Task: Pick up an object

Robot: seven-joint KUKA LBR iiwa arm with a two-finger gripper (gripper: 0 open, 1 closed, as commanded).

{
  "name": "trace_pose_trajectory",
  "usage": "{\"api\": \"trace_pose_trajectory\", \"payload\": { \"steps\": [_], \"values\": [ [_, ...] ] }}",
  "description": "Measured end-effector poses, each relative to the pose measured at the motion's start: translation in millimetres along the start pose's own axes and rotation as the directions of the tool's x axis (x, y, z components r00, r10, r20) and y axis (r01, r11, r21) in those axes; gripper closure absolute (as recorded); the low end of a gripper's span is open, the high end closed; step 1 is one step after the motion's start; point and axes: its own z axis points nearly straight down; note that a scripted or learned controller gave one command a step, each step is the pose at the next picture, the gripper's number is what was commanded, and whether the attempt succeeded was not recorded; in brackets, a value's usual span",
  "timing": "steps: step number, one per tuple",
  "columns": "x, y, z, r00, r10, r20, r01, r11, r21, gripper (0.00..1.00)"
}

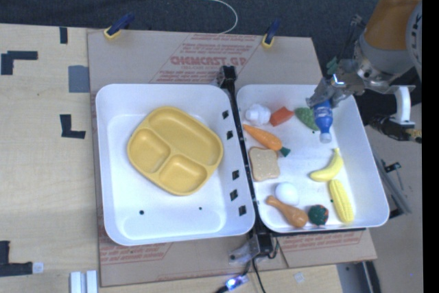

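Two fingers of the gripper (324, 101) pinch a blue bottle (324, 121) above the right bin (363, 147).

Even, diffuse overhead light is seen; shadows are soft, the white bins (110, 147) are slightly washed, and fine detail is softened.

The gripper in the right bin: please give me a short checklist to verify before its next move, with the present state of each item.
1. gripper is over the right bin: ok.
2. blue bottle is between its fingers: ok, it hangs tilted from them.
3. Bottle is lifted free of the bin floor: cannot tell.
4. green leafy piece beside the bottle is apart from it: cannot tell, they overlap.
5. banana and corn cob lie away from the bottle: ok.
6. yellow tray lies flat in the left bin: ok.
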Motion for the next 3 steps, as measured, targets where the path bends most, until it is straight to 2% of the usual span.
{"api": "trace_pose_trajectory", "payload": {
  "steps": [1, 2, 3],
  "values": [
    [55.6, 9.0, 12.2, 1.000, -0.004, -0.001, 0.004, 1.000, 0.006, 1.00],
    [99.8, 2.1, 8.3, 1.000, -0.003, -0.001, 0.003, 1.000, 0.007, 1.00],
    [102.7, 16.0, -3.0, 1.000, 0.000, -0.001, 0.000, 1.000, 0.004, 1.00]
  ]
}}
